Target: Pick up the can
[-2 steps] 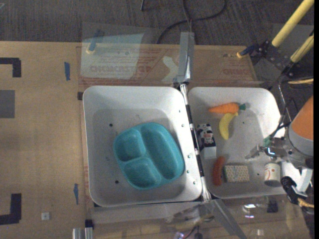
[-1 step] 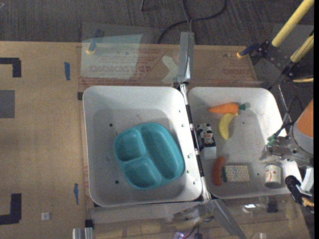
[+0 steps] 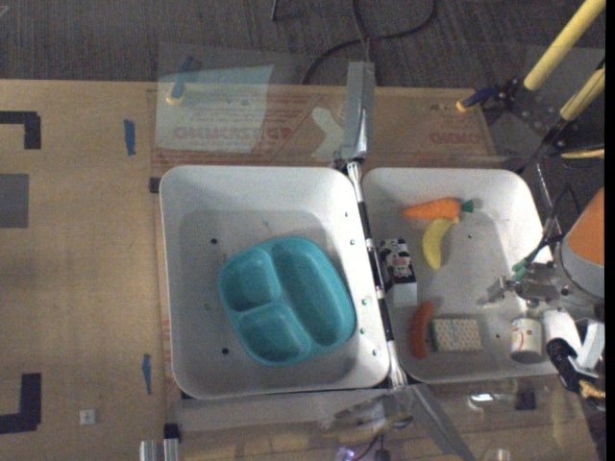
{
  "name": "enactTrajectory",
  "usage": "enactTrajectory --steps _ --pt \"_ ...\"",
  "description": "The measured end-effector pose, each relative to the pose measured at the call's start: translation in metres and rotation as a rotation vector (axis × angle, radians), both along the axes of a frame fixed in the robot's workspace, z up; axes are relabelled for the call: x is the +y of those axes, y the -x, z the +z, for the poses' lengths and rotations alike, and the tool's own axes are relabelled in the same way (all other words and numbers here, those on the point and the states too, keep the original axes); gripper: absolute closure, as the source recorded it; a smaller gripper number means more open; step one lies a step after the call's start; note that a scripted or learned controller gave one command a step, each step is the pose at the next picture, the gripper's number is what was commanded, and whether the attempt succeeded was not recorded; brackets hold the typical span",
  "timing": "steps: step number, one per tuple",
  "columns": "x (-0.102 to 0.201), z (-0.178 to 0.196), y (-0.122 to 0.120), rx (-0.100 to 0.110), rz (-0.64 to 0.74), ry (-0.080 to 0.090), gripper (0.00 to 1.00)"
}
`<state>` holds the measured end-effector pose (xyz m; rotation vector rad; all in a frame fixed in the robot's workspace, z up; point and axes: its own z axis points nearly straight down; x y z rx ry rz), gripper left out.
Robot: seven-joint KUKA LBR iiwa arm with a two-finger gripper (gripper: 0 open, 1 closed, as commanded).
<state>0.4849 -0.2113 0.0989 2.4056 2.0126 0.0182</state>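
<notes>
Tan bench (image 3: 77, 257) w/ blue tape, dark floor (image 3: 144, 8), gripper (image 3: 524, 286) state unclear, near can (image 3: 526, 338)

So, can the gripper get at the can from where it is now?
Probably yes. The can stands upright near the right edge of the right bin, just below the gripper, and nothing lies on it. The sponge sits apart to its left, so the way down looks free.
</notes>
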Motion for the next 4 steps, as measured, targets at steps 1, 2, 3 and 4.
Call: enactTrajectory --steps 1,2,3,4 --pt "0.000 0.000 0.000 0.000 0.000 0.000 0.00" --pt "0.000 0.000 0.000 0.000 0.000 0.000 0.00" --pt "-0.003 0.003 -0.023 0.009 0.250 0.007 0.00" --pt "0.099 -0.006 0.005 0.013 0.131 0.003 0.00"
